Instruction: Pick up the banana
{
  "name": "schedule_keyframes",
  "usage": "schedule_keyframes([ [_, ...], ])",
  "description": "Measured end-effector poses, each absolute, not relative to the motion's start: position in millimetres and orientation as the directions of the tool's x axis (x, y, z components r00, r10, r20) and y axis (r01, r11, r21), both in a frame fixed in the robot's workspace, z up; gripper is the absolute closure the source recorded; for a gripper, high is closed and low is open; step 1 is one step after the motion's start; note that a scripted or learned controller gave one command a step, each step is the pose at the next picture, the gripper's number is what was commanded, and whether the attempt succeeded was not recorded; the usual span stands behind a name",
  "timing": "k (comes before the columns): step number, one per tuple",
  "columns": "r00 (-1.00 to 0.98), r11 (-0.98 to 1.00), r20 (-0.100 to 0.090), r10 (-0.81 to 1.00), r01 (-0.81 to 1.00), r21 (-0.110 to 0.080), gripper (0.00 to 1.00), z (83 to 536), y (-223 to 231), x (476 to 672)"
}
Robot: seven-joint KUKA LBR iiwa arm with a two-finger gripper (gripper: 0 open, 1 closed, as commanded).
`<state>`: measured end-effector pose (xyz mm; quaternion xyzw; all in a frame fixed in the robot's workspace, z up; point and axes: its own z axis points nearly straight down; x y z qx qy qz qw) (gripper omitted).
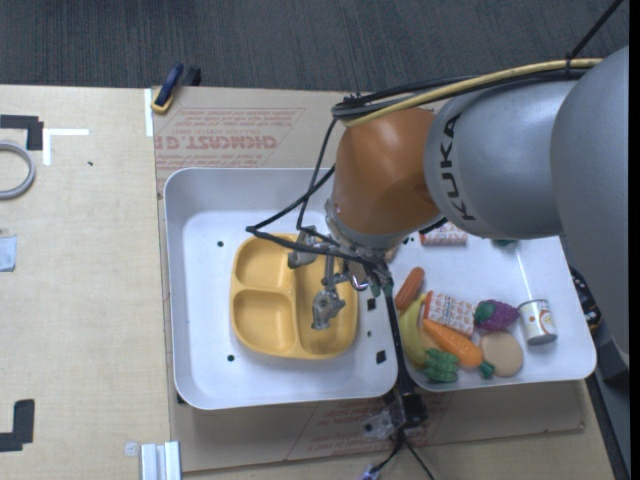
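The yellow banana (408, 328) lies along the left wall of the right bin (560, 268), partly covered by an orange carrot (452, 341) and a small printed box (452, 311). My gripper (323, 308) hangs over the left bin (200, 268), above the right part of a yellow divided plate (262, 313). It is to the left of the banana, across the wall between the bins. Nothing shows in the gripper. The grey arm and its orange band cover the top of the right bin.
The right bin also holds a second carrot (409, 286), a purple vegetable (495, 315), a small can (538, 321), a tan potato-like piece (503, 354) and a green piece (440, 365). Cables run from the wrist over the plate. Cardboard lies under the bins.
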<state>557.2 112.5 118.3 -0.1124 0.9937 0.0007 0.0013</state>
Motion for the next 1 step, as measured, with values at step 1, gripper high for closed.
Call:
schedule_keyframes([
  [1,-0.976,0.976,-0.008,-0.219,-0.219,0.002,1.00,129.3,112.1,558.9],
])
